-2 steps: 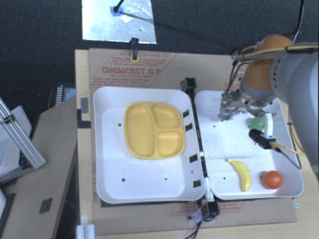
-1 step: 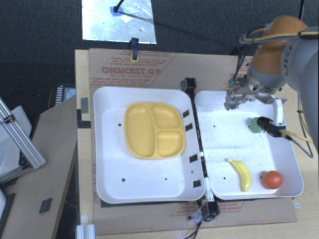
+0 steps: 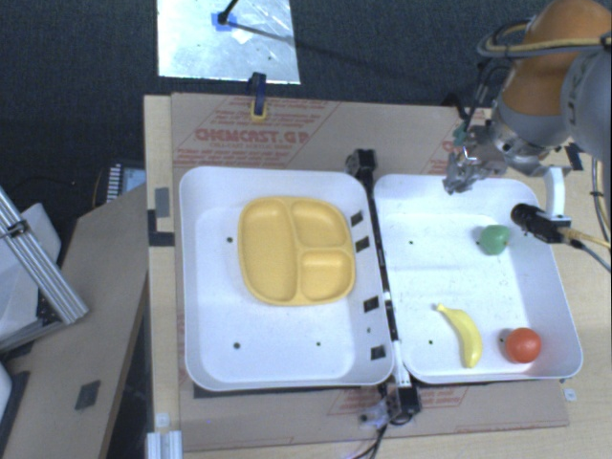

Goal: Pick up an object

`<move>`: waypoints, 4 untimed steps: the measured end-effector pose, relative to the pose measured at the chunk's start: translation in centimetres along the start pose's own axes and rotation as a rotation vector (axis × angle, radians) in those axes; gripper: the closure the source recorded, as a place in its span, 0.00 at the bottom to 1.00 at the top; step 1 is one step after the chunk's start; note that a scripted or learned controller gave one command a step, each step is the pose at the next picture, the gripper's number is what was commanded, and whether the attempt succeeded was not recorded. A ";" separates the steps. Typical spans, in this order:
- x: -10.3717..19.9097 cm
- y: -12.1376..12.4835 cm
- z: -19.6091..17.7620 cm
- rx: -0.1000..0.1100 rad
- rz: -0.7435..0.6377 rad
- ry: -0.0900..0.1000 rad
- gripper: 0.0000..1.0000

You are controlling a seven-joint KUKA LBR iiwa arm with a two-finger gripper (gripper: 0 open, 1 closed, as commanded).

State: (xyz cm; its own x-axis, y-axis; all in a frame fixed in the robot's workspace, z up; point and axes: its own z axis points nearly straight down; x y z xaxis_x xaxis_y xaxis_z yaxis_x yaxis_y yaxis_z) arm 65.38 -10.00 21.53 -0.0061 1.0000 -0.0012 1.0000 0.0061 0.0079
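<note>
Three objects lie in the right bin (image 3: pixel 421 256): a green round fruit (image 3: pixel 493 239) at its right side, a yellow banana (image 3: pixel 463 333) near the front, and an orange-red round fruit (image 3: pixel 522 344) in the front right corner. My gripper (image 3: pixel 461 178) hangs over the bin's back edge, pointing down. It is behind and to the left of the green fruit and apart from all three objects. Nothing shows in it.
The left bin (image 3: pixel 215 342) holds a yellow divided plate (image 3: pixel 295 250). A black divider strip (image 3: pixel 375 256) runs between the bins. A black part on the arm (image 3: pixel 537 222) juts over the right bin's right rim. A shiny metal sheet (image 3: pixel 228 25) lies behind the bench.
</note>
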 end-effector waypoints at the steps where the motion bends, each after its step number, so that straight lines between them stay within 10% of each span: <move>1: 4.3 -0.3 -0.1 0.006 -0.002 0.001 1.00; 4: 19.9 -2.6 -2.4 0.006 -0.004 0.004 1.00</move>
